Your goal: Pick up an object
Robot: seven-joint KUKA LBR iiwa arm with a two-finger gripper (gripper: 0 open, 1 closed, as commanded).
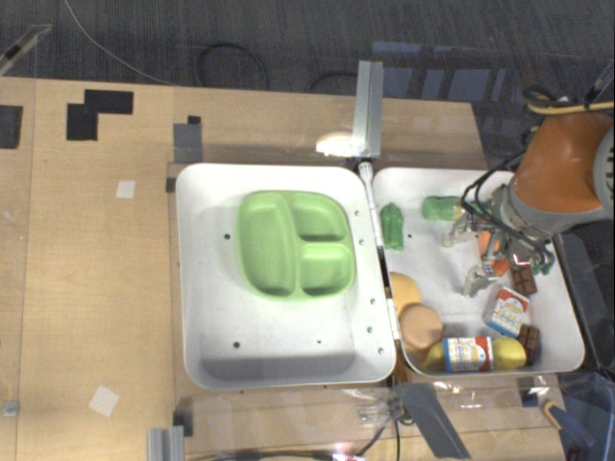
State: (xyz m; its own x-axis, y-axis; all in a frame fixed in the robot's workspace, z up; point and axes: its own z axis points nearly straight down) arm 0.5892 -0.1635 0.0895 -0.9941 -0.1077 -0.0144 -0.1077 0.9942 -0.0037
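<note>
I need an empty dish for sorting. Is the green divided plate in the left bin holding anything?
Empty. The green divided plate lies flat in the left bin, all three compartments showing bare green.

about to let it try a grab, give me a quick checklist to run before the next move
1. Pincer over the right bin, where the objects lie: ok.
2. Pincer free of any object: cannot tell, its tips blur into the clutter.
3. Target chosen: cannot tell; the small carton and brown bar lie nearest.
4. Room around nearest items: not ok, they crowd together by the bin's right wall.
5. Green divided tray in the left bin out of the way: ok.
6. Green bottle lying apart by the divider, easier pick: ok.
</note>
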